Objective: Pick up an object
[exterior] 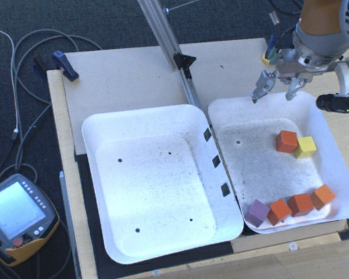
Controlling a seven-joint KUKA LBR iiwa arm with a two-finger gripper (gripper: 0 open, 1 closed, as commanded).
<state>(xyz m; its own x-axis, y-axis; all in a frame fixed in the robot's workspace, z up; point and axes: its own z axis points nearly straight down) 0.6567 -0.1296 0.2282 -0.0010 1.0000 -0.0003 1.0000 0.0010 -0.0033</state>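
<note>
The right bin [246, 158] holds several small blocks. An orange-red block [286, 141] touches a yellow block [305, 146] near its right side. Along the front wall sit a purple block [257, 211], two orange-red blocks [278, 211] [300, 204] and an orange block [323, 196] in a row. My gripper [276, 91] hangs open over the bin's back rim, above and behind the orange-red and yellow pair, with nothing between its fingers.
The left bin [98, 138] lies beside the right one. An aluminium post [161, 30] slants up from behind the two bins. A teach pendant [13, 215] and cables lie on the floor at the left. A black fitting [337, 103] sits right of the bin.
</note>
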